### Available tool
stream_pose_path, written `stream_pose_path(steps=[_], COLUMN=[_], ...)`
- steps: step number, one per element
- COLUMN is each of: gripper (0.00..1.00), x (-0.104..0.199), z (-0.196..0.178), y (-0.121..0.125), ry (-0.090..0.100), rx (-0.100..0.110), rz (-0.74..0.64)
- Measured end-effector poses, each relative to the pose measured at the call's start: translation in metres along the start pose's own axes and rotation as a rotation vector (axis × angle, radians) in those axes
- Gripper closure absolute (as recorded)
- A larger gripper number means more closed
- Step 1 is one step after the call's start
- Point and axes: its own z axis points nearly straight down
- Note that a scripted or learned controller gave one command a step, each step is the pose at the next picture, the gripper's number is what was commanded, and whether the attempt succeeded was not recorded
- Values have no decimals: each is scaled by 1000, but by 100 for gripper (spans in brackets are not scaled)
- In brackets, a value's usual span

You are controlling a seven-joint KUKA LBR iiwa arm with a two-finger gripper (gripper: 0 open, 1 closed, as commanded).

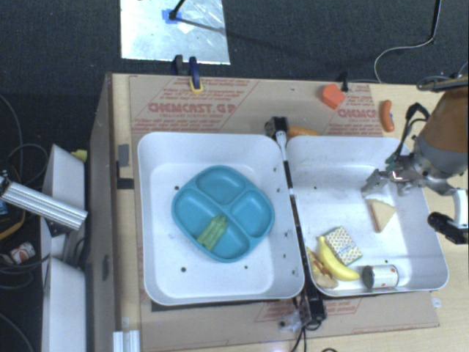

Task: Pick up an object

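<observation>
Your two-finger gripper point(384, 180), fingers spread and holding nothing, hangs at the right white bin's point(344, 152) right edge; lower it squarely over the pale tan wedge point(381, 214) just below before closing.

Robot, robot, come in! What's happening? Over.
Tool low in right white bin. Beige wedge-shaped piece just below it, ungrasped. Yellow banana farther off.

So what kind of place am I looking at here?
Probably a robotics lab bench for pick-up trials: a robot arm over two white bins, toy food like a banana, loose cables on the floor.
</observation>
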Motion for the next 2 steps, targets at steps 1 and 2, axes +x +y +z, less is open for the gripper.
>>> stream_pose_path(steps=[1,2], gripper=[0,0], x=[0,1], z=[-4,12], y=[-14,-18], ry=[1,1], rx=[0,1], rz=[0,0])
